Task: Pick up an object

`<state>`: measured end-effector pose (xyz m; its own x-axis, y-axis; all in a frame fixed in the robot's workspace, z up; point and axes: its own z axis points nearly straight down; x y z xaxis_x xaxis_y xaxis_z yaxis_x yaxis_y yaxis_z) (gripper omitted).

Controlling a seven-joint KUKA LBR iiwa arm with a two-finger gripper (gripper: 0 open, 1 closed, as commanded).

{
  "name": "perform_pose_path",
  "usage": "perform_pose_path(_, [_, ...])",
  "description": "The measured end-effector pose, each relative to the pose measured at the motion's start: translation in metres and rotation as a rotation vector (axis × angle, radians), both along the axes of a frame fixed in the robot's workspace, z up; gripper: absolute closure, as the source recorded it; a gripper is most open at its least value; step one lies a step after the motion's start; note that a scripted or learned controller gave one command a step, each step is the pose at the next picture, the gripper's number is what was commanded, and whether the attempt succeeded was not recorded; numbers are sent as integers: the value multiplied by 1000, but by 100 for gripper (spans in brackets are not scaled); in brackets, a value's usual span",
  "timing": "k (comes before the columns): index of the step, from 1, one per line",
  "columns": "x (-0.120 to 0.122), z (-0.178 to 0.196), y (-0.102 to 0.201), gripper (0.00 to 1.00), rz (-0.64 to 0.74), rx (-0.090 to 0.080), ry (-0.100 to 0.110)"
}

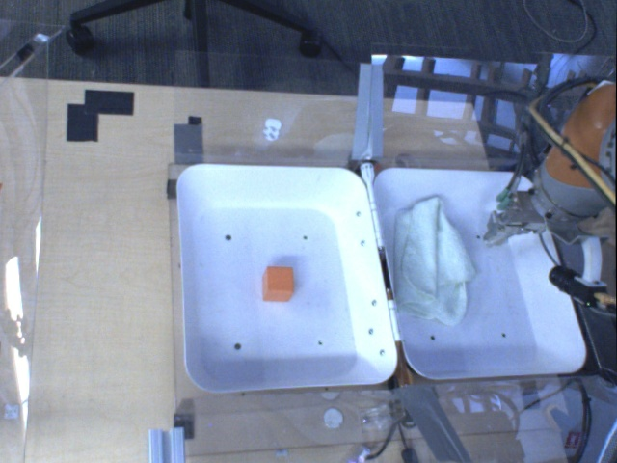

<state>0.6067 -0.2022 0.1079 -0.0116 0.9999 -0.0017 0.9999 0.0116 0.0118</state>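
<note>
An orange cube (279, 284) sits near the middle of the left white bin (207, 355). A crumpled white cloth (434, 258) lies in the left half of the right white bin (540, 355). My gripper (501, 225) hangs over the right bin's upper right part, a short way to the right of the cloth and apart from it. The grey arm with its orange band (588, 152) reaches in from the right edge.
A metal divider (367, 123) stands behind the seam between the bins. Cables (540, 133) run along the arm. Black tape marks (96, 112) lie on the wooden bench at the far left. A chair base (193, 8) stands on the floor beyond.
</note>
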Motion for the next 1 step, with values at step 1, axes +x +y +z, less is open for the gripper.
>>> perform_pose_path(1, [-9,-18,32,100,102,-4,0])
